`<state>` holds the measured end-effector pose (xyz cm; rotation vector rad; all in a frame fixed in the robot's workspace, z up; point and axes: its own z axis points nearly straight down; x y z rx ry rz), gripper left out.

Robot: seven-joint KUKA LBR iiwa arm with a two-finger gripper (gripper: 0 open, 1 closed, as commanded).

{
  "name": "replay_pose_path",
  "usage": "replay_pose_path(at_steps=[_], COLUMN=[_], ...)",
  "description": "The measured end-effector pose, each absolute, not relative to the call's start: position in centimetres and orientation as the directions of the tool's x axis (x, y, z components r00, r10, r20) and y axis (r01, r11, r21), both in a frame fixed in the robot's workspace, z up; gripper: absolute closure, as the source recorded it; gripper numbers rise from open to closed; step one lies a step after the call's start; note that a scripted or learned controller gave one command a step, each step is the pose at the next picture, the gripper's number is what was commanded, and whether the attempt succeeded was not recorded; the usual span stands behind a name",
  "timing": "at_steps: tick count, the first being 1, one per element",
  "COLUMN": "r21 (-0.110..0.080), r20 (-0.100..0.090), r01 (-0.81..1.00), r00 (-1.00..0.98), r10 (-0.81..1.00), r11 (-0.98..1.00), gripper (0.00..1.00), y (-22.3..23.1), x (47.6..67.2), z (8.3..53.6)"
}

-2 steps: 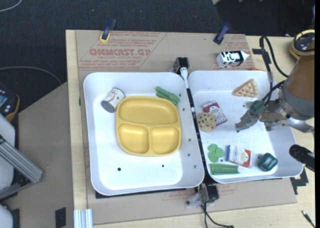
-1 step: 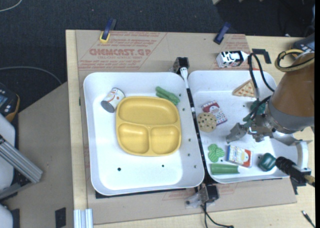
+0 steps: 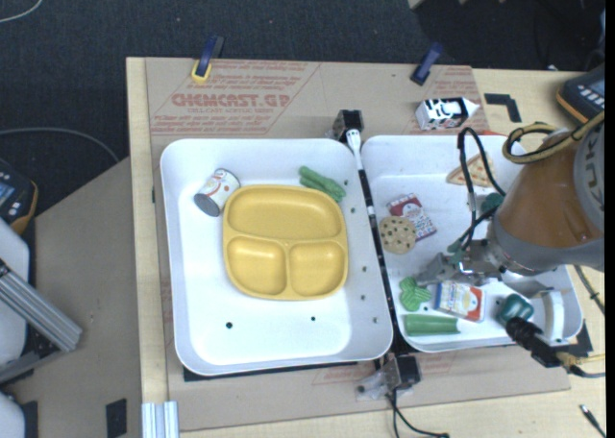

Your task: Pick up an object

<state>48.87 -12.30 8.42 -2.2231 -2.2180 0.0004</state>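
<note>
1. Gripper [image 3: 452,268]: one, low in the right bin [image 3: 423,162], at the end of the grey arm [image 3: 548,210] with its orange band. Its tips were lost among the items beneath it; whether they stood apart or together could not be told, and nothing was seen between them.
2. Arm: partly cut off by the picture's right side; it covered the right part of the right bin.
3. White bins: two, side by side on the counter [image 3: 288,90].
4. Yellow divided tray [image 3: 285,240]: one, three compartments, in the left bin [image 3: 192,311].
5. Small can [image 3: 215,191]: one, lying on its side just left of the tray.
6. Green pod-like item [image 3: 321,182]: one, at the tray's upper right corner.
7. Cookie [image 3: 395,233]: one, right of the tray, in the right bin.
8. Red-and-white packet [image 3: 411,212]: one, touching the cookie.
9. Flat carton [image 3: 457,300]: one, below the gripper, part covered.
10. Green stick [image 3: 430,325]: one, near the right bin's front wall.
11. Triangular tan piece [image 3: 469,173]: one, half hidden behind the arm; identity unclear.
</note>
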Motion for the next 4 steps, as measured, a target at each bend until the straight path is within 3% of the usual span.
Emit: replay_pose_path(at_steps=[1,2,4], r21=[0.0,0.002,0.006], r20=[0.0,0.0,-0.002], r01=[1.0,1.0,1.0], r00=[0.001,0.003,-0.001], r10=[1.0,1.0,1.0], r11=[-0.001,-0.003,0.001], gripper=[0.0,1.0,1.0], y=[-12.3,-12.3,-11.0], x=[48.9,48.9,48.6], z=[8.4,9.5,20.2])
